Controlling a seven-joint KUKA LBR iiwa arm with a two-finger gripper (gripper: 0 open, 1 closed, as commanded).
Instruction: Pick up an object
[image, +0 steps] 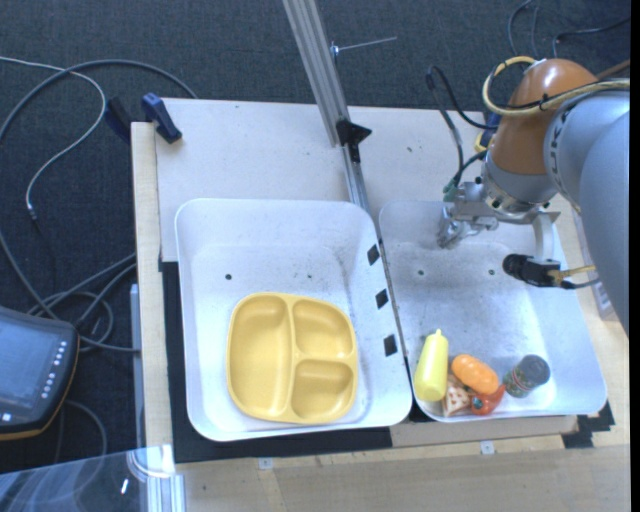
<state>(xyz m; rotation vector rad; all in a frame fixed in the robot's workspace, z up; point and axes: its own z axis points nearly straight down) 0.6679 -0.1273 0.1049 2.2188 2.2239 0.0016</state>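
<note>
Your pincer (452, 232) hung over the far end of the right bin (560, 330), close to that bin's far rim, with the orange band (530, 120) of the arm just above it toward the camera's right. You could not tell whether it was released or clenched: the tips were too small and blurred against the white floor, and nothing could be seen between them.

The things you might pick lay well apart from the pincer, all crowded at the near end of the same bin. The yellow bottle (432, 366) stood nearest to it, lying almost straight below in the view. Just to the right of the bottle sat an orange toy (474, 374), with a small red and white piece (462, 403) touching it at the near rim. Farther right was a small dark can (527, 376).

Away to the pincer's left, in the left bin (200, 240), rested a yellow divided tray (292, 356), well apart from it.
</note>
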